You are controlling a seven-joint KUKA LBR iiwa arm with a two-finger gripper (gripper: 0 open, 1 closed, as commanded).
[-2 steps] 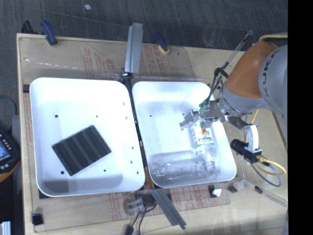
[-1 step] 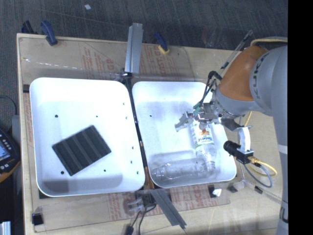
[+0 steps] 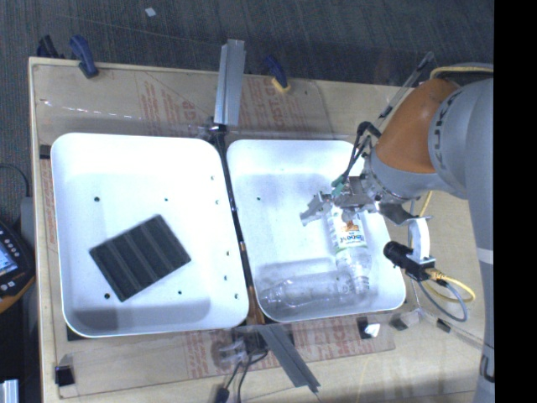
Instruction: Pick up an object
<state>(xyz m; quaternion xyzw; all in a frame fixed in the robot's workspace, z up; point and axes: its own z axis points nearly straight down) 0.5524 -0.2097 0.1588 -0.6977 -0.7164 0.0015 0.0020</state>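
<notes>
My claw (image 3: 329, 205) sits low inside the right bin (image 3: 252, 162), near that bin's middle and toward its right wall, with my orange-banded wrist above it at the right rim. Task things: 2 clear plastic bottles in the right bin. The labelled bottle (image 3: 351, 242) lies lengthwise just below my claw, its upper end touching or very nearly touching the claw body; the other bottle (image 3: 306, 288) lies crosswise along the bin's near wall, its right end against the labelled one. The left bin (image 3: 63, 162), just beside the right bin, holds 1 dark ribbed pad (image 3: 139, 257), well apart from my claw. Claw state: I cannot tell how far it is open, since metal parts and clear plastic blur together at this slant, and I see nothing clearly held. Judged step: approach or grasp attempt on the labelled bottle, lift not yet made. Next move calls for centring on the bottle's body before closing, then a straight lift; smooth, round plastic may roll or slip out.
</notes>
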